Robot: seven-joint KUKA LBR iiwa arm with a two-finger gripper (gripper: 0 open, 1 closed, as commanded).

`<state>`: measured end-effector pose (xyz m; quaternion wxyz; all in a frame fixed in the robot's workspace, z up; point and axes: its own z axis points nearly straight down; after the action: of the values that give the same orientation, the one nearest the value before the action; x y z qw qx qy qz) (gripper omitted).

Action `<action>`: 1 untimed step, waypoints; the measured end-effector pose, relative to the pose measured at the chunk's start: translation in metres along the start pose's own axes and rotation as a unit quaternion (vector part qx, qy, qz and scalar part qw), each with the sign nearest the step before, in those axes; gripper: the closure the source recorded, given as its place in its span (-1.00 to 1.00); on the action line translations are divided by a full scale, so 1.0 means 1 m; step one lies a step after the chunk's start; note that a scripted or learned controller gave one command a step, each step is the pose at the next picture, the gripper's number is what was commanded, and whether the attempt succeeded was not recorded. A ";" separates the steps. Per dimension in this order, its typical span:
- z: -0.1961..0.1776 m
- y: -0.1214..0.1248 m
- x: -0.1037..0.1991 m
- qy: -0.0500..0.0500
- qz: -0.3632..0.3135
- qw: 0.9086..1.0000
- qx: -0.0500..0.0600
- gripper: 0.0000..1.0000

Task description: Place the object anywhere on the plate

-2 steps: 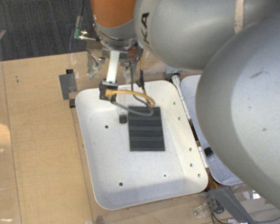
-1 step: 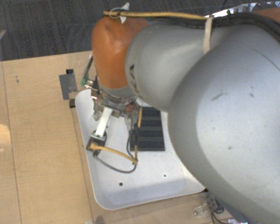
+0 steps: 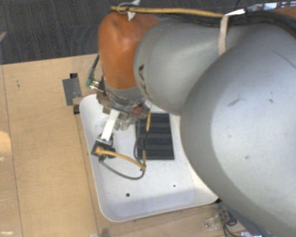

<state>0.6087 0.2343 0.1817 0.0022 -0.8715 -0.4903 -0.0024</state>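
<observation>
**My arm over a white bin, seen from above**

A shallow white bin sits on a pale wooden bench. My gripper hangs over the bin's far half, below the orange band on my wrist. I cannot tell whether it is open or closed. A white bar with a dark tip slants down to the left from it, and a black ribbed block lies just to its right. A thin yellow and black cable loops across the bin floor beneath.

My grey arm covers the right of the view, including the bin's right side. I cannot make out the object or the plate.

The bin's near half is bare white floor. Its left and near rims are in plain sight, with a small dark bracket at the far left corner. To the left lies open bench.
</observation>
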 end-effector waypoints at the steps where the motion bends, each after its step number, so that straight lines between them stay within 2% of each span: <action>1: 0.089 -0.059 -0.035 0.004 0.090 0.996 -0.004 1.00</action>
<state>0.5398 0.2357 0.0925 0.0010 -0.9121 -0.4099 -0.0078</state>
